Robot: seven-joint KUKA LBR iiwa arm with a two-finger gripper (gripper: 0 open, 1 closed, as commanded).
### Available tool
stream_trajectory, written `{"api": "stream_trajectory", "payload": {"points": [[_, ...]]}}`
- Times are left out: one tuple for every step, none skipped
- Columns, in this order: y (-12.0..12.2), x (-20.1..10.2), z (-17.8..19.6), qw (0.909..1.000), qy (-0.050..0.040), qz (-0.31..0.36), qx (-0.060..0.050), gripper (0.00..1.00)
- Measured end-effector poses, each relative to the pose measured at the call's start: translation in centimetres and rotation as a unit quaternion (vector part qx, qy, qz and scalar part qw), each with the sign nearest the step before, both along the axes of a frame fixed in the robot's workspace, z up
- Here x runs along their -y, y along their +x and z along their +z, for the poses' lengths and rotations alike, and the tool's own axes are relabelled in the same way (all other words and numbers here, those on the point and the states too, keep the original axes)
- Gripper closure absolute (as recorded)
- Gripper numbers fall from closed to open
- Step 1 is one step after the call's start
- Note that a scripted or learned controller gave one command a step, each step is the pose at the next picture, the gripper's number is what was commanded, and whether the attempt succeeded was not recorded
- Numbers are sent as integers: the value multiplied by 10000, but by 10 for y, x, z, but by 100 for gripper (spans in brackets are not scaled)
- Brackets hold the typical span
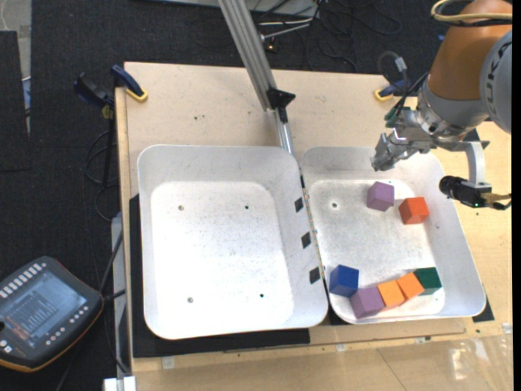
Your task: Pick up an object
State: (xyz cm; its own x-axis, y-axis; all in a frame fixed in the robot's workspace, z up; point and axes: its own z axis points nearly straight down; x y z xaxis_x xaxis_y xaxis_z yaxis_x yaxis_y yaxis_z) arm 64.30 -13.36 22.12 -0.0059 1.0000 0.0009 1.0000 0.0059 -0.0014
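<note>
— Gripper (pixel 386 158) position relative to the right bin (pixel 456 243)?

— Above that bin's far rim, just beyond the purple cube (pixel 380 195). Jaw state: cannot tell (the fingertips are dark and blurred). Nothing visible between them.

— Contents of the right bin?

— Six blocks. The purple cube and an orange cube (pixel 414 209) sit apart in the far half. Along the near wall: a blue cube (pixel 344 279), then a second purple block (pixel 366 300), a second orange block (pixel 391 292) and a green block (pixel 426 280), the last three touching in a row.

— Anything beside the right bin?

— The left bin (pixel 163 218), edge to edge with it.
</note>
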Motion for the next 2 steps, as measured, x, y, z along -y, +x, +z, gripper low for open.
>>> {"api": "stream_trajectory", "payload": {"points": [[-7, -59, 11, 10000, 8, 13, 6, 100], [-27, -117, 7, 10000, 10, 13, -3, 100]]}}
